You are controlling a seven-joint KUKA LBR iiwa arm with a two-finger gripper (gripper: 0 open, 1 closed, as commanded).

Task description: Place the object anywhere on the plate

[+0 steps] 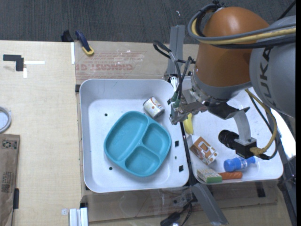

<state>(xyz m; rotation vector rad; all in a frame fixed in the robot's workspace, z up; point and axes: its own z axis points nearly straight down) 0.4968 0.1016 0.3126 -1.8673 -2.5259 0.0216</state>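
Gripper [181, 111] sits over the wall between the bins; grip state cannot be told. A banana [188, 125] shows just below it, contact unclear. Left bin [89, 140]: blue three-part plate [137, 144], small can [153, 107] beside it. Right bin [265, 171]: carton [204, 149], blue bottle [239, 163], sponge [209, 175], orange marker [230, 175]; labels unreadable.

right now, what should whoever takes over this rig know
Gripper: low over the wall between the two bins; a banana shows just below it, but I cannot tell whether it is held.
Plate: blue, three sections, in the left bin, nothing on it. A small can lies beside its upper edge, off it.
Right bin: a box, a blue bottle, and a sponge.
Done: nothing placed yet.
Left: get an object onto the plate.
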